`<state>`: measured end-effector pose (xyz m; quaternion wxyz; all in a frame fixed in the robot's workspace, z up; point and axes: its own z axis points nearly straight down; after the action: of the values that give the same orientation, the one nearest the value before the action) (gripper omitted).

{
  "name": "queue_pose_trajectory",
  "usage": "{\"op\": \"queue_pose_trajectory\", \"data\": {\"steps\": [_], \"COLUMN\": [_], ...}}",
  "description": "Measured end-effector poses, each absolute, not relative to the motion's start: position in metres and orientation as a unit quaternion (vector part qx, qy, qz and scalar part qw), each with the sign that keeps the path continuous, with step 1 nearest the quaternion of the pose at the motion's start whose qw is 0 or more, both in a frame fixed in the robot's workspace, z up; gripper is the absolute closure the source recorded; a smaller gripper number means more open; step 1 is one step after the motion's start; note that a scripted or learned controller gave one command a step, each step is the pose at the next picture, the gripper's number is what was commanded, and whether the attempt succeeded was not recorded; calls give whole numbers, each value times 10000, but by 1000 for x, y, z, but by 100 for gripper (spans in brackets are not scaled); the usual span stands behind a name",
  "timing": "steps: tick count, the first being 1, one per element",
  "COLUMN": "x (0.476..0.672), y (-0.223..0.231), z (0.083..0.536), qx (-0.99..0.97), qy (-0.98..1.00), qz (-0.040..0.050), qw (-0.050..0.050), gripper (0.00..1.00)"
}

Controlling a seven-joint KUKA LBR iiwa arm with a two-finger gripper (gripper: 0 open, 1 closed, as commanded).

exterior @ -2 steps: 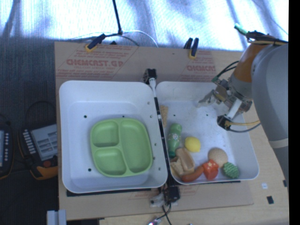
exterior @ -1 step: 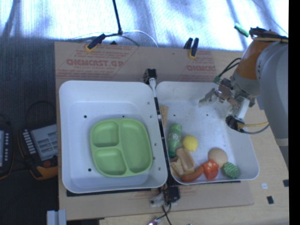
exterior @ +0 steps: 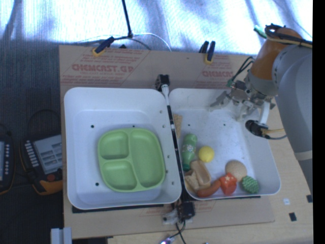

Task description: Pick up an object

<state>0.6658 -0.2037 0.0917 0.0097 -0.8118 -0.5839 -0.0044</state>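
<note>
Hovering at the upper right of the right bin (exterior: 264, 151), the hand (exterior: 238, 99) is spread and carries nothing; the yellow ball (exterior: 206, 154) and other toys wait below

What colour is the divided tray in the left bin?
Light green. The divided tray shows clearly in the camera view, lying flat in the left bin.

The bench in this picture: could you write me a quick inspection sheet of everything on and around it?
Surface: brown board bearing two white bins, left bin and right bin.
Job's things: right bin holds a green bottle, yellow ball, red pepper, beige ball, green knobbly toy.
Clutter: green divided plate in the left bin.
Grippers: tool above the right bin's far edge, nothing seen between its fingers.
Cables: black cable behind the board.
Surroundings: handheld controller at left.
</note>
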Motion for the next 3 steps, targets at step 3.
{"op": "queue_pose_trajectory", "data": {"steps": [3], "x": [560], "y": [-94], "z": [123], "qx": [-8624], "qy": [-5062], "qz": [12], "qw": [11], "gripper": [0]}}
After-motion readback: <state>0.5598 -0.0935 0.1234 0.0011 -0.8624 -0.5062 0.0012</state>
